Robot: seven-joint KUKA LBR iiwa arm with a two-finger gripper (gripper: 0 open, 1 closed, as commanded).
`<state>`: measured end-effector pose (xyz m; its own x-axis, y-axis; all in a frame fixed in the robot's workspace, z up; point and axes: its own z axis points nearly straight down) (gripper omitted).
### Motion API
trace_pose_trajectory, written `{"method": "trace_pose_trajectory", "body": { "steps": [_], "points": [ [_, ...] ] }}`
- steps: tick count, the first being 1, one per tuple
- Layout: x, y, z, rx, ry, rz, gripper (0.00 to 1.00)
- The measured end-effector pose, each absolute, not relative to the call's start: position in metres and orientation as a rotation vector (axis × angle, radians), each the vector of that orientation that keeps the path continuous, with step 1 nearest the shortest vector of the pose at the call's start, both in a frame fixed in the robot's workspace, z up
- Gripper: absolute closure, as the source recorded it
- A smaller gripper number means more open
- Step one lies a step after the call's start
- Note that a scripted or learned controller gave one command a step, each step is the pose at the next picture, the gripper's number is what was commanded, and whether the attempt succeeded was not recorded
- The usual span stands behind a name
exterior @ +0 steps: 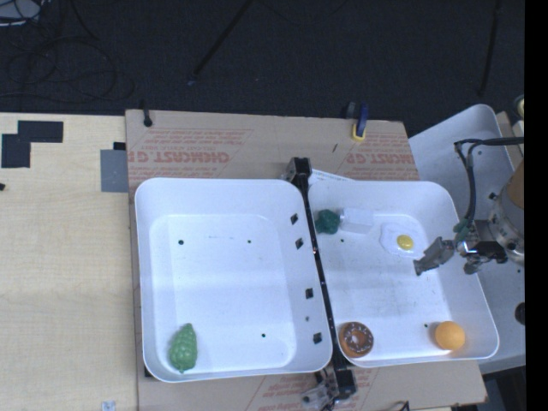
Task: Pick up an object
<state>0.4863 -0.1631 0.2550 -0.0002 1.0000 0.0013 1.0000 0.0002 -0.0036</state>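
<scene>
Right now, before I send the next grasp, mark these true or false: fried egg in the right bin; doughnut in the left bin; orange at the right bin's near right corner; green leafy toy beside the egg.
1. The fried egg toy lies in the right bin. True.
2. The doughnut lies in the left bin. False: it lies in the right bin, by the divider.
3. The orange ball sits at the right bin's near right corner. True.
4. The green leafy toy lies beside the egg. False: it is in the left bin's near left corner.

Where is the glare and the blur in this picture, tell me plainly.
Camera view: soft overall, no fine detail; the white bins reflect bright light, the right bin floor palest; the hand at the right edge is smeared and dim; the background above the bench is dark.
</scene>
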Motion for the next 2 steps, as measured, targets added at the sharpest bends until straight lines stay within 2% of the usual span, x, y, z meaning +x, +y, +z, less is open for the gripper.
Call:
{"method": "trace_pose_trajectory", "body": {
  "steps": [1, 2],
  "points": [
    [0.494, -0.129, 0.092, -2.208, -2.215, 0.008, 0.0],
    [0.558, -0.167, 0.087, -2.218, -2.228, 0.0, 0.0]
  ]
}}
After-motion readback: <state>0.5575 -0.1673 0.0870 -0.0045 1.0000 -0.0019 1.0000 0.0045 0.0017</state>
